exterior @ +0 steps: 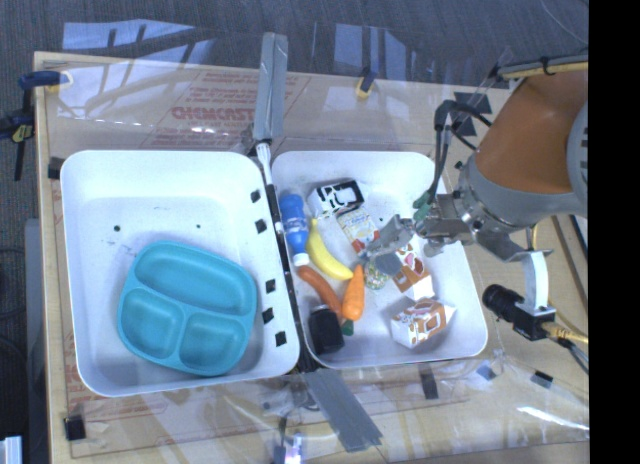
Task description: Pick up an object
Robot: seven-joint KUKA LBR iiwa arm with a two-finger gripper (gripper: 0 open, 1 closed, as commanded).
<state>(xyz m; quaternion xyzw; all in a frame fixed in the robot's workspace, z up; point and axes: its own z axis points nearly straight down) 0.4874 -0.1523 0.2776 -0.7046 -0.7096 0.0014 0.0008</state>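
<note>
cardboard, light and easily crushed, the small carton (409,270) sits at three o'clock in the right bin (455,337) under the gripper (392,240), whose spread i cannot tell; squeezing its flat sides gently looks safest.

Tray (187,307) in left bin (90,192)

The arm (535,147) has a broad orange band above a rounded grey wrist section. Below it sits a cluster of grey and silver metal parts ending in the gripper (385,242). Thin dark cables (445,137) loop beside the wrist.
</note>
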